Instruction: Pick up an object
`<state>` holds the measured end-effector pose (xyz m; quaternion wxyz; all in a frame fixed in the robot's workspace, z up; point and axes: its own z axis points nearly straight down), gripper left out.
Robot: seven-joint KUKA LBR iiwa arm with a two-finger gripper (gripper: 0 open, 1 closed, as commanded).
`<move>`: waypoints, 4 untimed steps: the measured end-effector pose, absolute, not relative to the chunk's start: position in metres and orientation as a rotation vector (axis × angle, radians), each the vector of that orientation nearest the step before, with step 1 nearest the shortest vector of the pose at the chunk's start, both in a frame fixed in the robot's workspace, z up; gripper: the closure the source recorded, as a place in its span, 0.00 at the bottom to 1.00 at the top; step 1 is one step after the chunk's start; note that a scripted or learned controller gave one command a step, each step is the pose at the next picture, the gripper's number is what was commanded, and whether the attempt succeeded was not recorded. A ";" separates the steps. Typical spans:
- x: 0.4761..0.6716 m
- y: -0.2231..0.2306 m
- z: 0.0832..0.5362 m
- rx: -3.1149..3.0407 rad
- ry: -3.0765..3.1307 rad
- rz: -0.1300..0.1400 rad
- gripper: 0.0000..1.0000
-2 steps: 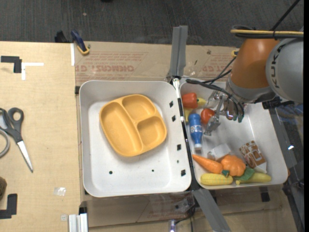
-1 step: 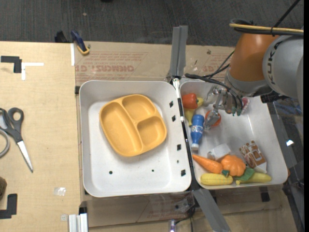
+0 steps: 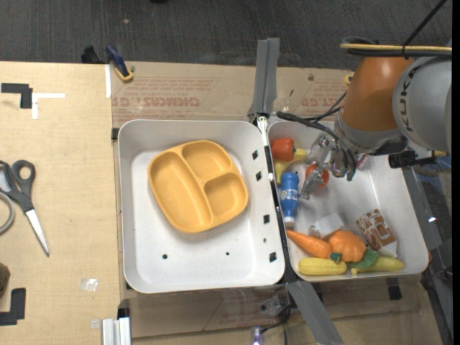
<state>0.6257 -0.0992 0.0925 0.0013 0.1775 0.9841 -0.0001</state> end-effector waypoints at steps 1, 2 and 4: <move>0.602 -0.100 0.093 0.731 3.051 -0.006 0.00; 0.505 -0.119 0.092 0.761 3.046 0.000 0.00; 0.578 -0.101 0.092 0.854 3.021 0.000 0.00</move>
